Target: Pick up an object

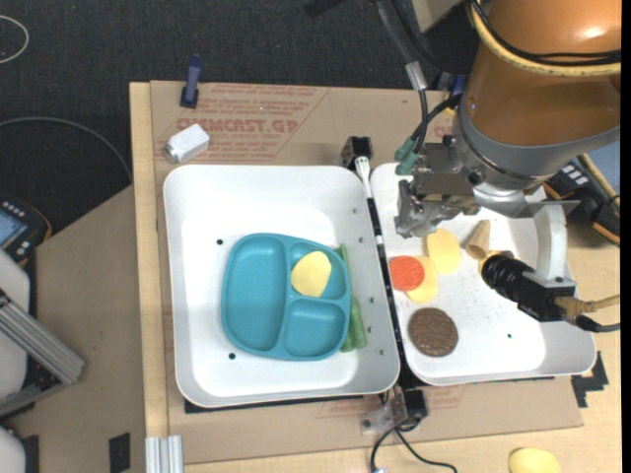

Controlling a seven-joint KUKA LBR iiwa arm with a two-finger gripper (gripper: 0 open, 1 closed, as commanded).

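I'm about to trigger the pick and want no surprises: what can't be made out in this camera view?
- hand: its fingertips merge with the dark mechanism, so the finger gap is unreadable.
- right bin: its far part is covered by the arm.
- pale yellow piece: its top edge sits under the hand; contact unclear.
- green strip: partly tucked behind the blue tray.
- yellow object: cut off by the bottom edge.

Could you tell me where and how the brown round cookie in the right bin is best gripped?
The brown cookie lies flat and apart from the orange piece above it. I would come straight down and pinch across its rim, fingers on opposite edges; its round shape probably suits any direction.
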